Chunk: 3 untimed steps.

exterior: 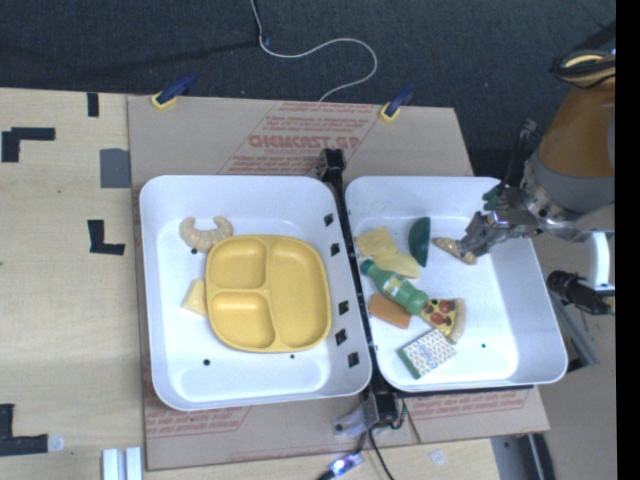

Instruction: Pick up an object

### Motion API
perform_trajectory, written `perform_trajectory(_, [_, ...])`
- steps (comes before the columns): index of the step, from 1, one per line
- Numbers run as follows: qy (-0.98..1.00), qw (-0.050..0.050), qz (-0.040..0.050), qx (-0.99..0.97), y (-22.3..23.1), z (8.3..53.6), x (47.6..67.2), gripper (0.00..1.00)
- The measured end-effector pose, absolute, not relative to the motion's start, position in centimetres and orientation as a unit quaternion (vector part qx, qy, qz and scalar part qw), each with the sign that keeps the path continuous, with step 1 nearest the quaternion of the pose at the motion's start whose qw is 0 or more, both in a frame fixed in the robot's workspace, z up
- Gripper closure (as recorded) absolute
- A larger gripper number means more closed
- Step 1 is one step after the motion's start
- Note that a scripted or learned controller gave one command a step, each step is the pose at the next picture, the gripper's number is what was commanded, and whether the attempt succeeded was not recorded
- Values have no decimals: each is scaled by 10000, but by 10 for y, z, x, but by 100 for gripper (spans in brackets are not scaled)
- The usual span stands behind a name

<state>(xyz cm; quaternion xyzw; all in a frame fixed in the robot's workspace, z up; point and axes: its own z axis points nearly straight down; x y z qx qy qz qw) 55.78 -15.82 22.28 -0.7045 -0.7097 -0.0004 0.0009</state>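
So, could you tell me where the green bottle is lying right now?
The green bottle lies in the right bin, near its left wall, just below the yellow chip and above the orange piece.

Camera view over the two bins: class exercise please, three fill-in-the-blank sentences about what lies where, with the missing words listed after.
1. The yellow divided plate lies in the ___ bin.
2. The pizza slice lies in the ___ bin.
3. The green bottle lies between the pale yellow piece and the ___ block.

Missing words: left; right; orange
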Motion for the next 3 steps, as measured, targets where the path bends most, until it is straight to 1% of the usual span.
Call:
perform_trajectory(1, [-7098,11,-3,-7044,-105,226,568,100])
perform_trajectory(2, [-7093,11,3,-7049,-59,215,586,100])
perform_trajectory(3, [-7095,3,-7,-7047,-10,228,609,100])
